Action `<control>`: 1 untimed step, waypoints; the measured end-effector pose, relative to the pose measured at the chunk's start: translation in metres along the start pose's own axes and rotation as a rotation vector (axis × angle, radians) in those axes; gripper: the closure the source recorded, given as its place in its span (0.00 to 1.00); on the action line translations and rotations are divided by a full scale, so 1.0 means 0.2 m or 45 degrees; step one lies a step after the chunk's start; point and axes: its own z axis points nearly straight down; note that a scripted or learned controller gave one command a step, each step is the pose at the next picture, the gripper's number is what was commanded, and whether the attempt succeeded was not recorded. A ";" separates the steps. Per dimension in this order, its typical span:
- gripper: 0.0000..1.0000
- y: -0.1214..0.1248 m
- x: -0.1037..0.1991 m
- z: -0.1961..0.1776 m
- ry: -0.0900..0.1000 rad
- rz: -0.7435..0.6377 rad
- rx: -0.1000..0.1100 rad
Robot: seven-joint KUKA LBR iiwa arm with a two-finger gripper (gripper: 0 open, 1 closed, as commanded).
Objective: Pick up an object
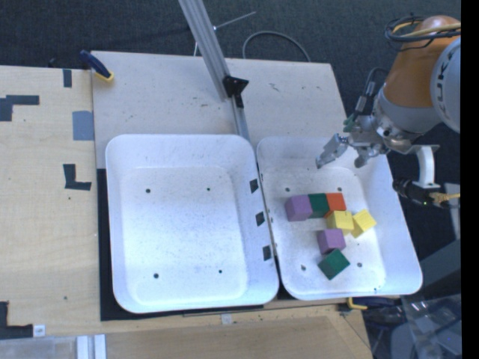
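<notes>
Two white bins side by side on table (pixel 172 88). Right bin (pixel 397 264) taken as landmark. Cluster of blocks inside it, toward the near half: purple block (pixel 298 207) at far left of cluster, green block (pixel 319 204) touching it, orange block (pixel 336 201) next along. Yellow block (pixel 343 220) just below orange, second yellow block (pixel 364 222) beside it toward the bin's right wall. Second purple block (pixel 330 239) nearer the front, dark green block (pixel 334 263) nearest the front rim. Tool (pixel 346 150) over the bin's far end, well apart from all blocks, nothing between its fingers; spread apart, as seen. Left bin (pixel 120 155) adjoining landmark's left wall.
</notes>
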 end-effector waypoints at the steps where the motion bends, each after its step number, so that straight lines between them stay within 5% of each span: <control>1: 0.00 -0.27 0.25 -0.60 -0.001 -0.003 -0.010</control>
